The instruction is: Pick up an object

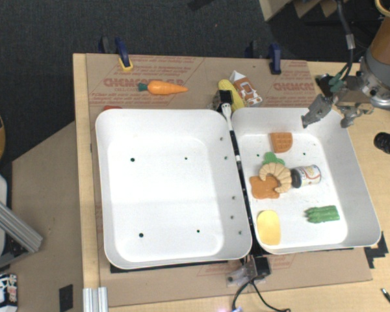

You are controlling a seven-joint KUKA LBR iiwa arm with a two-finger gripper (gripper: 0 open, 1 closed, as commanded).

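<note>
1. Camera view shows our gripper (329, 111) hovering over the far right corner of the right bin (361, 174), its two fingers spread wide with nothing between them.
2. We see the candidates for picking all in that right bin: an orange square piece (281, 142) at the far side, a small can (305, 176) lying on its side in the middle, a ridged tan piece (275, 176) just left of it, a green piece (322, 214) toward the near right, and a yellow piece (268, 227) at the near left.
3. We judge the middle cluster risky: the can, the tan piece and an orange-brown piece (264, 187) touch or overlap, so closing there could pinch two things or push one aside.
4. We expect the can may roll away from the fingers.
5. We note the yellow piece looks flat and lies near the bin wall, so the fingers could slide over it or strike the rim.
6. We see a carrot (164, 88) on the board beyond the left bin (117, 174), outside both bins.
</note>
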